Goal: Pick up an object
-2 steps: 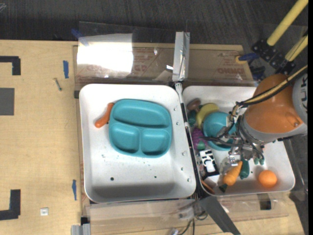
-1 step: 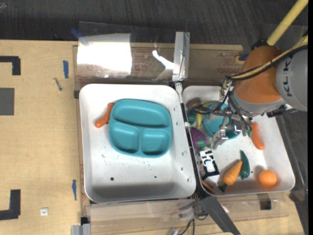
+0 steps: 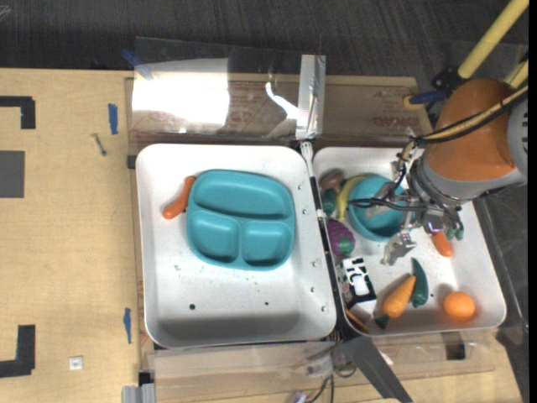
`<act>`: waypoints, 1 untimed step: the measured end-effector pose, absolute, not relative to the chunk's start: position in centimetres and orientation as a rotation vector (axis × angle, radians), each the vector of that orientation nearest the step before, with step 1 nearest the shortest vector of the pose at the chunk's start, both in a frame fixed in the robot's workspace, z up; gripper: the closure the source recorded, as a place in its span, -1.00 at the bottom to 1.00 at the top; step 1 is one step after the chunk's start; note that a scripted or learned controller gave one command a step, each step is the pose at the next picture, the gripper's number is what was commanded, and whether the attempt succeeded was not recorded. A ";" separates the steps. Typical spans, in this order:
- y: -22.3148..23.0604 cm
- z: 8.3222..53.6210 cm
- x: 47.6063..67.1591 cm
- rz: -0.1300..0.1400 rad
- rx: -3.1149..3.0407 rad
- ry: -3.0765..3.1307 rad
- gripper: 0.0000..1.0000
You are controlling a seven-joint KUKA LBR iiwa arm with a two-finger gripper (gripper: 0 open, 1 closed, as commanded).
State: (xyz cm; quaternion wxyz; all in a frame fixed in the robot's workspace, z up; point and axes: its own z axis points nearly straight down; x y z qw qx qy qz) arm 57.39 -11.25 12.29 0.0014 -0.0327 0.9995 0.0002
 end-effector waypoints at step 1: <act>-10.6 9.5 64.6 -0.009 -0.776 3.046 -1.00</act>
